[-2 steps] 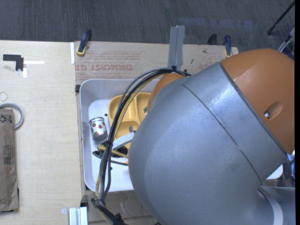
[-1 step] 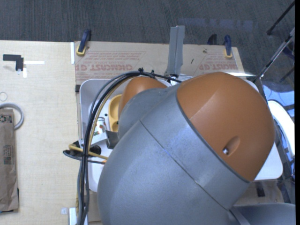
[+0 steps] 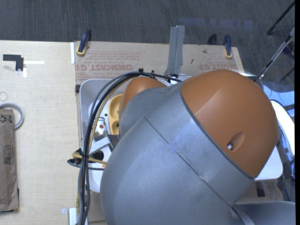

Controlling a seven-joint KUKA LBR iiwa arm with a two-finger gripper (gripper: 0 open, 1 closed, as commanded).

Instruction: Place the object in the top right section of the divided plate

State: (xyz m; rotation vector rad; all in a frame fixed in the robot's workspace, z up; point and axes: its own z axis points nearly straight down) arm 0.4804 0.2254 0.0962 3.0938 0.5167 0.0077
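Note:
My grey arm with its orange band [image 3: 225, 111] covers most of both bins. To its left, in the left bin [image 3: 86, 97], a slice of the yellow divided plate [image 3: 115, 114] shows, and most of the plate lies hidden under the arm. Grey metal parts of my gripper [image 3: 99, 132] sit low over the bin right beside the plate's left edge. Whether anything is held there is hidden. I can pick out no loose object in the bin.
Black cables [image 3: 89, 125] loop from the arm down across the left bin's left wall. A cardboard sheet [image 3: 117, 62] is clamped along the back, with a grey post [image 3: 176, 50] behind the bins. A brown paper bag [image 3: 7, 163] lies far left. The right bin's rim [image 3: 276, 170] peeks out.

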